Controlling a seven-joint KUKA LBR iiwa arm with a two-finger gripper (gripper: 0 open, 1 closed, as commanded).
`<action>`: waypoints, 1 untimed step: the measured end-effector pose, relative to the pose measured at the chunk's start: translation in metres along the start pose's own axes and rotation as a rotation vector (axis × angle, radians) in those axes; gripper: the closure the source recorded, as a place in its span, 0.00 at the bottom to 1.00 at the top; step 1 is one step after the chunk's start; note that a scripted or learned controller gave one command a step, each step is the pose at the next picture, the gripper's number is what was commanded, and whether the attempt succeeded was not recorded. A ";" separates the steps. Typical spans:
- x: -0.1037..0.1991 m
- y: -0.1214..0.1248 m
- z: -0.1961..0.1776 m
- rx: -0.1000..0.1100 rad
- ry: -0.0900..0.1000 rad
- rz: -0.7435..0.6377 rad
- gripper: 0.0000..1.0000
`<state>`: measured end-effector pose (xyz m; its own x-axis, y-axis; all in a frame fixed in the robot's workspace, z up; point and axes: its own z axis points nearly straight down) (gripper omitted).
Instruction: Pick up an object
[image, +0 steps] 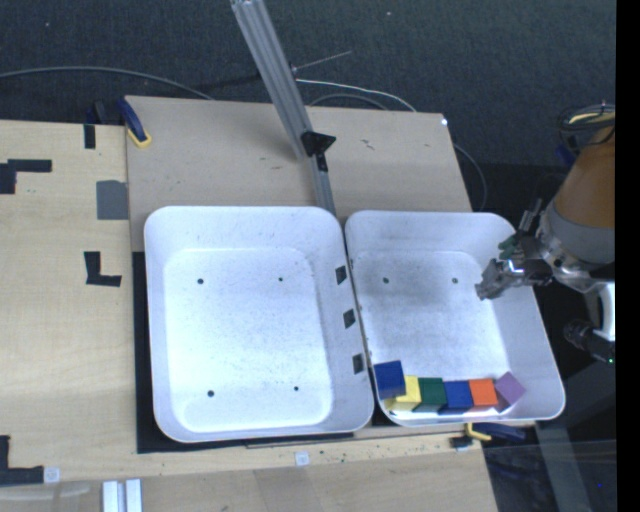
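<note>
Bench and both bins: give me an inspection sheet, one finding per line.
Surface: wooden bench bearing left bin and right bin, both speckled.
Job's things: blocks in blue, yellow, green, orange and purple, lined along the right bin's near wall.
Clutter: black tape marks on the bench.
Grippers: hand above the right bin's right side, nothing seen in it.
Cables: thin wires behind the bench.
Surroundings: dark floor, slanted metal pole.

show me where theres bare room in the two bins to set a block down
The left bin has bare floor wall to wall. The right bin is bare from its far wall down to the block row along the near wall, which is crowded. The gripper hangs at its right edge.
</note>
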<state>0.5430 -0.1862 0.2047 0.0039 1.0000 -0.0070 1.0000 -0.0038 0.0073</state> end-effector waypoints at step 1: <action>0.167 0.001 0.012 0.010 0.009 -0.013 1.00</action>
